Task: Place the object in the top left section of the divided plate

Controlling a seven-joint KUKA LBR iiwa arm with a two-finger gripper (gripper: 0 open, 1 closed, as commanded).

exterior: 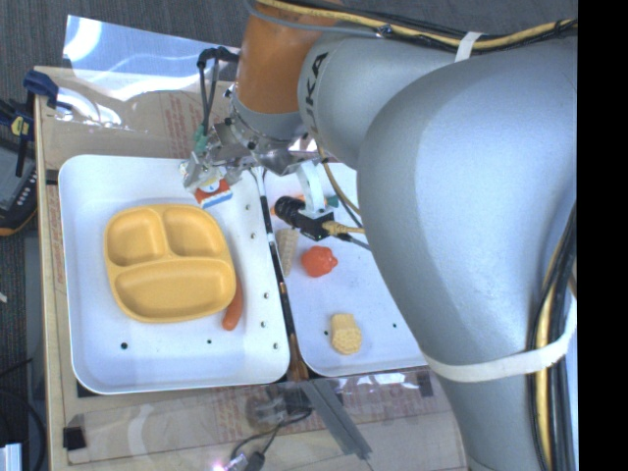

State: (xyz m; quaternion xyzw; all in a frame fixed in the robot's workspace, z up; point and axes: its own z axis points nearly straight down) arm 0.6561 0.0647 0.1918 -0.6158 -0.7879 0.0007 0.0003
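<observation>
A yellow divided plate (169, 263) lies in the left bin (88, 351), with two small sections on its far side and one large section nearer the camera. All three sections look bare. My gripper (206, 172) hangs over the left bin just beyond the plate's far right corner. Right under it is a small white object with orange and blue marks (214, 196). It touches or nearly touches the gripper's tip, and whether it is held I cannot tell.
An orange sausage-shaped piece (233, 312) lies against the plate's right rim. The right bin (378, 361) holds a red round item (318, 260), a beige cone (287, 245) and a tan cracker-like piece (344, 334). The arm covers the right bin's far side.
</observation>
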